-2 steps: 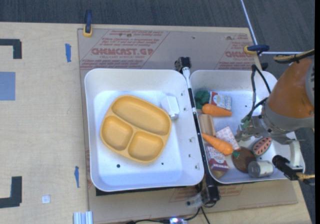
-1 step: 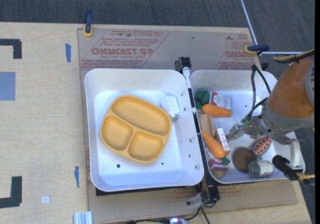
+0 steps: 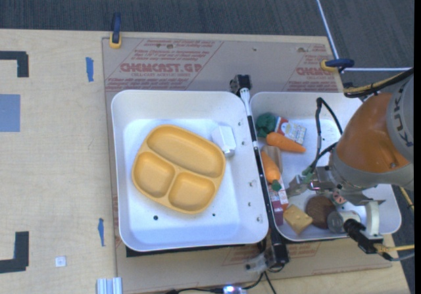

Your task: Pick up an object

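Carrot [image 3: 285,143] lies in the right bin [image 3: 392,223], near the divided yellow plate [image 3: 177,168] in the left bin. I see my gripper [image 3: 314,185] hovering below the carrot, closure unclear.

glossy plastic tray [image 3: 179,169], smooth white bins [image 3: 125,154]

Big rounded orange band [image 3: 373,138] over a grey wrist [image 3: 358,181]. Black cables [image 3: 327,129] looping along the side, a yellow one [image 3: 375,87] up top. Metal claw [image 3: 316,184], white fitting [image 3: 370,217] below.
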### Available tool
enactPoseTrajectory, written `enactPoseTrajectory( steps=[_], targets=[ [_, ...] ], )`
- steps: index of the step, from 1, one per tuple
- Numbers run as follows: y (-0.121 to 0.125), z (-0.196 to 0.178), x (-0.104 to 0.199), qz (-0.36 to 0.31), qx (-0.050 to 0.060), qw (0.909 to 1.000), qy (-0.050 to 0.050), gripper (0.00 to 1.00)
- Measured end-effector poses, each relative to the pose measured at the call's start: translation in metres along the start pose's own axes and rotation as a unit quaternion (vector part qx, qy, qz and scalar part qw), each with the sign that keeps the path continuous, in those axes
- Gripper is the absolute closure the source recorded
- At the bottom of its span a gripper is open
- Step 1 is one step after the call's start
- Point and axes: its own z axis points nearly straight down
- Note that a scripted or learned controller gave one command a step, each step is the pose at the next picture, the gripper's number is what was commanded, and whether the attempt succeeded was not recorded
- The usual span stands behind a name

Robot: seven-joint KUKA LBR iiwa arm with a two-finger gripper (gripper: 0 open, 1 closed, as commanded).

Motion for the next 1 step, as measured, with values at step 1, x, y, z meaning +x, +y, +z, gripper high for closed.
enactPoseTrajectory(
  steps=[1],
  targets=[
    [0.0001, -0.0002, 0.0014, 0.001, 0.000, 1.0000, -0.001, 0.00]
  ],
)
